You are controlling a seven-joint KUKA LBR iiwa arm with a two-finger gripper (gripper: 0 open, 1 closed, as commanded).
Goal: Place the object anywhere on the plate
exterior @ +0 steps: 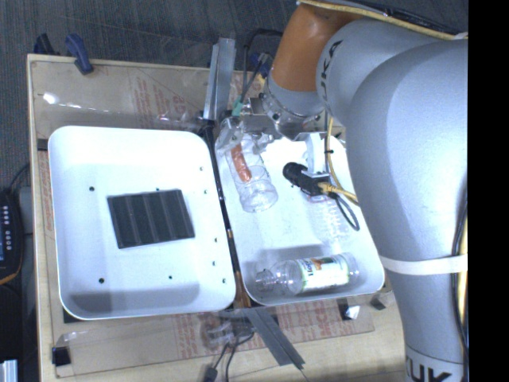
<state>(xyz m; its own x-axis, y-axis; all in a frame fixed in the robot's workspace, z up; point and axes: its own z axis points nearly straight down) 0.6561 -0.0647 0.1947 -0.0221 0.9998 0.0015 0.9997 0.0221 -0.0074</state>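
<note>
Tabletop carries two white bins side by side on dark carpet. Arm comes in from the right, bulk covering the right bin's right side, wrist bent down over its far end. Left bin holds the dark ribbed plate, flat at centre (the drop target). End effector sits over a clear bottle at the far-left of the right bin; can't tell its grip state. Second clear bottle lies on its side along the near wall.
</note>
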